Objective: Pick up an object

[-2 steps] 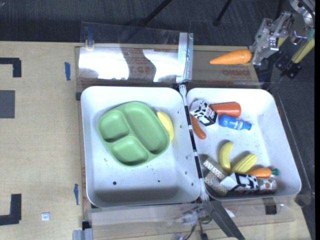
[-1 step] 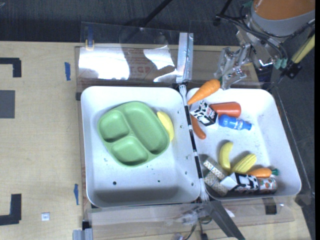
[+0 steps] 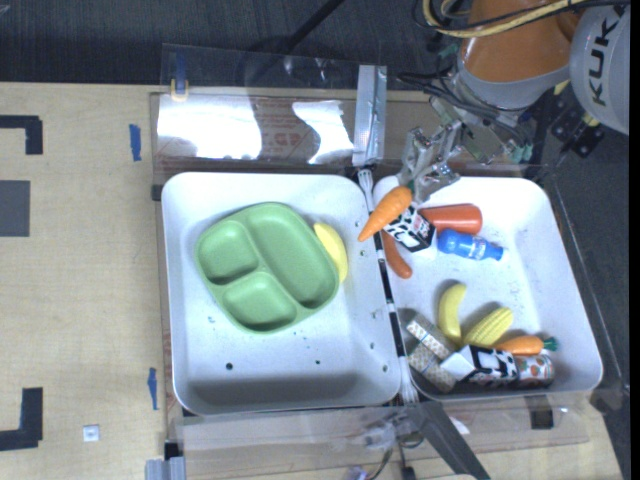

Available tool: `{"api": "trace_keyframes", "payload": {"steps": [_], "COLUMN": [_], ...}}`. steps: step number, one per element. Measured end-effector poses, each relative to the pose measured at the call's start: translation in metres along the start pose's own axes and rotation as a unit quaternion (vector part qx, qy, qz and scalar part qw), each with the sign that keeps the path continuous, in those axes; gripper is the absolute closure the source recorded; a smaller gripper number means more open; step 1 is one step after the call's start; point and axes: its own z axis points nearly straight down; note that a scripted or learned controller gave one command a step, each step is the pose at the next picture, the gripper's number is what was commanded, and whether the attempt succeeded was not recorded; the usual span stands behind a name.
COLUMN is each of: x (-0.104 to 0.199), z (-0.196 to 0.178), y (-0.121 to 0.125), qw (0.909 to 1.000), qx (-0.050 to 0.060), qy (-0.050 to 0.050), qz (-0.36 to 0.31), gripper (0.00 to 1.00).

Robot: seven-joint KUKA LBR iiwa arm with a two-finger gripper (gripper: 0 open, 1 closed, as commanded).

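The pincer point(image 3: 432, 168) is seen at the far edge of the right bin point(image 3: 572, 298), parked right over the thick end of an orange carrot point(image 3: 388, 211). Whether it's clenched or released honestly can't be told from this angle, too much clutter up there. The carrot is slanted down and to the left of the pincer, its tip hung over the ridge between the two bins, so it's probably the thing being gone for.

What could go wrong: if only the very end of the carrot is caught, it could be swung or dropped once lifted, since most of its weight is hung well off to one side. A black-and-white packet point(image 3: 408, 231) and a red tube point(image 3: 452, 215) are packed just below the pincer, touching or almost touching the carrot, so they could get nudged or dragged along. A slip could also see the carrot rolled into the left bin point(image 3: 180, 268).
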Motion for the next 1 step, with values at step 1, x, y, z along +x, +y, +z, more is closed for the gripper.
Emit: {"api": "trace_keyframes", "payload": {"steps": [1], "x": [-0.0334], "z": [0.0042], "y": [0.0677], "qw": [0.9929], "qx": [0.000], "qy": [-0.001], "qz": [-0.119], "gripper": [1.00]}}
